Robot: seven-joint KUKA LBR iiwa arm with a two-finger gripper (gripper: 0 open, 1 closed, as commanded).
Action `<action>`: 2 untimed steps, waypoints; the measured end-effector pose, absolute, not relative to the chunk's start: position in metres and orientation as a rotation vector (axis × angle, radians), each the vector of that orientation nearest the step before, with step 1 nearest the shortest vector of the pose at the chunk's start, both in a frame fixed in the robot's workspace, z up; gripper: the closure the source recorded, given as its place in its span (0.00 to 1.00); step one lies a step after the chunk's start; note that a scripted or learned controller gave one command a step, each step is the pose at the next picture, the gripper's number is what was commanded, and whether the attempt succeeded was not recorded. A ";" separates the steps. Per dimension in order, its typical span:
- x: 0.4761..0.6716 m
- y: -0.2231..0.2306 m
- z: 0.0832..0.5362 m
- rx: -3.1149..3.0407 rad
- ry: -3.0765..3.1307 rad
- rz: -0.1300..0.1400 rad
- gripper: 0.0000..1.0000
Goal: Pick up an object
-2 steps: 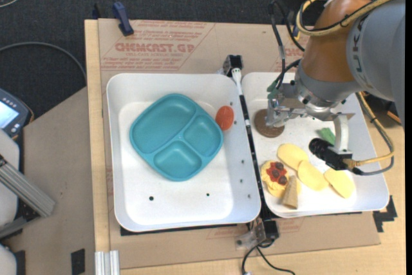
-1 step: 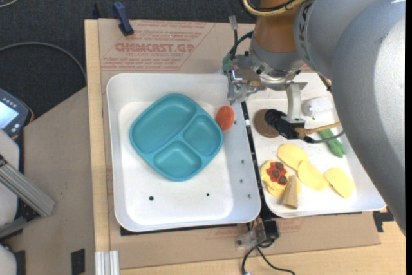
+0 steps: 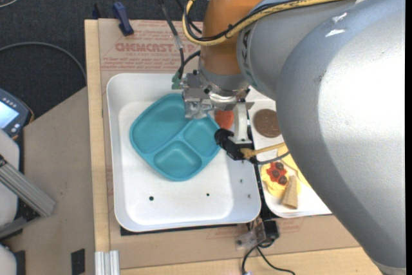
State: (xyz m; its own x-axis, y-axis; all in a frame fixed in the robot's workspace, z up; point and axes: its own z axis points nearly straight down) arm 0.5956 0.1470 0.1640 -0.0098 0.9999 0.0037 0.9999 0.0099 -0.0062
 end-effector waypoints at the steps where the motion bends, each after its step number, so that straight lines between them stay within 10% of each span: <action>1: 0.553 0.096 0.228 -2.226 -2.217 -0.001 1.00; 2: 0.552 0.203 0.175 -2.205 -2.228 0.004 1.00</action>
